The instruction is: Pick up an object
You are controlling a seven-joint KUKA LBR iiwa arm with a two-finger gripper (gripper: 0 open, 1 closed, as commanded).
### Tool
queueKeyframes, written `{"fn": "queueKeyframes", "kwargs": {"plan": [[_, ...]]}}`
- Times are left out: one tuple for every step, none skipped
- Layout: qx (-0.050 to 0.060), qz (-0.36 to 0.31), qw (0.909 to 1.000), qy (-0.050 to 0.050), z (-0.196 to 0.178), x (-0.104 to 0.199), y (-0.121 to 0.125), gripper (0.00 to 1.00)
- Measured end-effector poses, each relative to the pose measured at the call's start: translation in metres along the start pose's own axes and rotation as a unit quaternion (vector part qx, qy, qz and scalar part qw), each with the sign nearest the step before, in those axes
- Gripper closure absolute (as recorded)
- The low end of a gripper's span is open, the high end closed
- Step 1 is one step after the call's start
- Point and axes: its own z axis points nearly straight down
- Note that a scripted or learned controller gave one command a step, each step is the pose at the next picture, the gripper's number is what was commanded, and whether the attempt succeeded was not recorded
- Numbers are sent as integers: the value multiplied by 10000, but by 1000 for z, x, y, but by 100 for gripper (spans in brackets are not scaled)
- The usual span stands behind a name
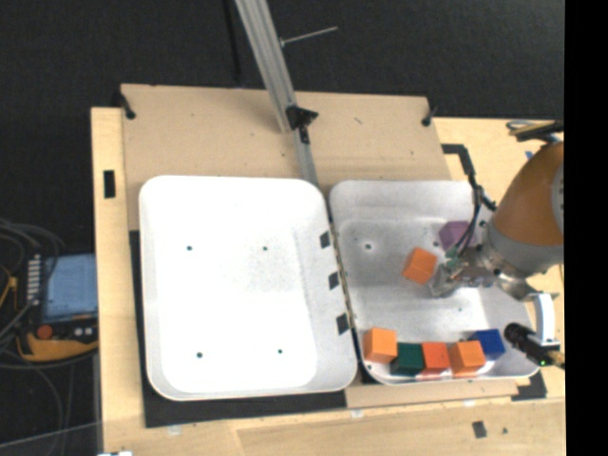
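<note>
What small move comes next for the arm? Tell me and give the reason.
Probably a short shift toward the orange block in the right bin, then a descent. The end effector sits right beside that block, at its right edge, and nothing shows between its tips. That block lies apart from the row of blocks along the near wall, so it looks like the easiest target.

The setting reads as a robotics lab or test cell rather than a home or shop. A plain wooden worktop point(275, 112) stands on dark carpet-like floor point(57, 46) and bears two shallow white bins point(237, 283) side by side, with small coloured blocks point(432, 356) lined up in the right one, under a slanted metal rail point(269, 50). Loose cables point(21, 255) and a small blue electronic device point(68, 288) lie on the floor at the left, and a grey and orange industrial arm point(527, 221) reaches in from the right.
</note>
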Motion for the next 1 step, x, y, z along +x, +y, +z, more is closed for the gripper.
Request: {"fn": "queueKeyframes", "kwargs": {"plan": [[0,-101,9999,-17,-44,2,5,100]]}}
